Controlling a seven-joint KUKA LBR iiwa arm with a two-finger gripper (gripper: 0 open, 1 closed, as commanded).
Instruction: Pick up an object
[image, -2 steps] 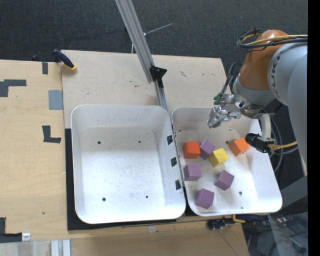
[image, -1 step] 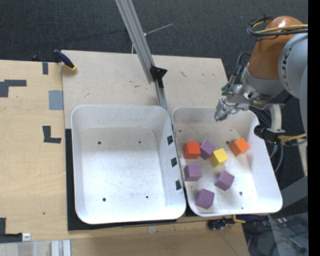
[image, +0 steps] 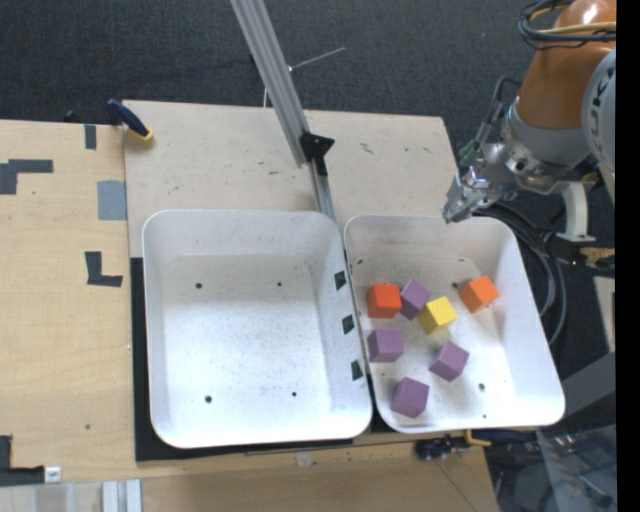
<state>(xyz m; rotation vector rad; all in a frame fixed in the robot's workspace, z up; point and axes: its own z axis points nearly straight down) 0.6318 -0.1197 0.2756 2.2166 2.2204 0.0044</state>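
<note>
While the hand (image: 462, 205) is hovering over the right white bin's (image: 520, 265) far rim — grip state unclear — small orange foam cube (image: 479, 292) is lying inside, near and below it.

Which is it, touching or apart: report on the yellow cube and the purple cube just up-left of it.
Touching. The camera view shows the yellow cube pressed against the purple cube, their edges meeting with no white bin floor between them.
</note>
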